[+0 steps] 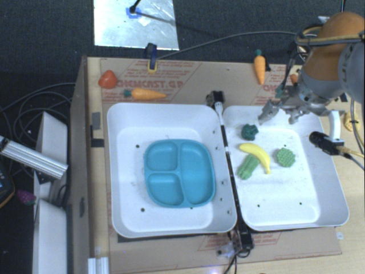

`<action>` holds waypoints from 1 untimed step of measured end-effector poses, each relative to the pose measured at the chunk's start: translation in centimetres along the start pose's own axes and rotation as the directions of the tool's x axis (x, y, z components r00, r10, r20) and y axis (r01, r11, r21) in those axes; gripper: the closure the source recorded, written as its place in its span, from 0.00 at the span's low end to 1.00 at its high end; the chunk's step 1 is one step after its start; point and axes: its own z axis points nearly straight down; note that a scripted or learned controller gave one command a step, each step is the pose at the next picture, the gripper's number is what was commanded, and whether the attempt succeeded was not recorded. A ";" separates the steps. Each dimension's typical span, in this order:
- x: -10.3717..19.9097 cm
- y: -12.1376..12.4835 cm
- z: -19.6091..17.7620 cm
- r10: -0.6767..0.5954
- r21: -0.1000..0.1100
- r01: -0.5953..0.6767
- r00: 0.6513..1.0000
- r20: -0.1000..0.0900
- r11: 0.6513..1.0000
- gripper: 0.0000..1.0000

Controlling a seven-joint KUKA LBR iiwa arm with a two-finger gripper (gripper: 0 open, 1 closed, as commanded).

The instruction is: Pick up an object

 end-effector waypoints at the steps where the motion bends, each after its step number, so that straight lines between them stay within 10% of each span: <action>1: 3.2 -2.4 10.5 -0.001 0.001 0.001 1.000 -0.001 1.000 0.00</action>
